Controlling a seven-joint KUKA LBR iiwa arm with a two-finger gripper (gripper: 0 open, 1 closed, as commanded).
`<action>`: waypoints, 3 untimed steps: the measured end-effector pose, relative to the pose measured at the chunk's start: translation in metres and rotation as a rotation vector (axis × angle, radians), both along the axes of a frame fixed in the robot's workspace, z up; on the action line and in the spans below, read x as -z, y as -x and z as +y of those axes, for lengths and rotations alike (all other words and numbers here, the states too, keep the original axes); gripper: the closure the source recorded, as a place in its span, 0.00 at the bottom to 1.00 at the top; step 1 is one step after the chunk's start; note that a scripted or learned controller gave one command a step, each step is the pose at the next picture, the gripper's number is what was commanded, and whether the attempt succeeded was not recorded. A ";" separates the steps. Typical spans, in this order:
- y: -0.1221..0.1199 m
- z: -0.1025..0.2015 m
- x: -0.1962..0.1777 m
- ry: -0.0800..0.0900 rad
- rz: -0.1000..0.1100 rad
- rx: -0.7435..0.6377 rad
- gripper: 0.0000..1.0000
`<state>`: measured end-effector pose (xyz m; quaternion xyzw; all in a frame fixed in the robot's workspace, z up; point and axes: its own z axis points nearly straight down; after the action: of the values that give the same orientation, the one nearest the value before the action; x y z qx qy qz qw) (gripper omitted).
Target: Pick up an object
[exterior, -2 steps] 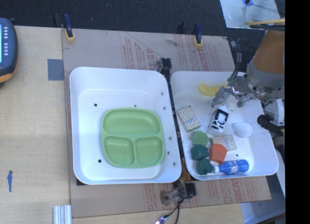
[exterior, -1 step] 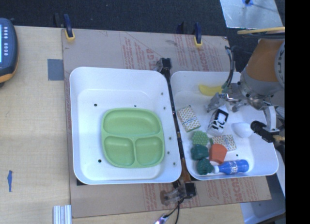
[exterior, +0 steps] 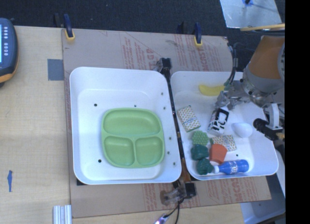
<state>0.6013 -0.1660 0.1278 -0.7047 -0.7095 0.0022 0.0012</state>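
Camera view has the arm (exterior: 265, 68) reaching in from the right over the right bin (exterior: 189, 80), its gripper (exterior: 220, 115) down on a black-and-white object (exterior: 218, 120) near the bin's middle. Whether that object is between the fingers, or how far apart they are, cannot be told from this angle. Around it lie a yellow banana (exterior: 209, 89), a patterned packet (exterior: 188, 118), a white egg shape (exterior: 242, 129), green pieces (exterior: 199, 145), an orange cup (exterior: 218, 153) and a blue-and-white tube (exterior: 232, 167). A green divided tray (exterior: 132, 137) sits in the left bin (exterior: 85, 85)
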 end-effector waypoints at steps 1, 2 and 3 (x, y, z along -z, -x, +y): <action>-0.023 0.040 0.037 -0.002 -0.003 -0.002 1.00; -0.022 0.038 0.036 -0.001 -0.002 0.002 0.00; -0.057 -0.039 -0.047 0.006 -0.013 0.007 0.00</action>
<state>0.6584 -0.2055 0.1747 -0.7072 -0.7070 -0.0004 -0.0057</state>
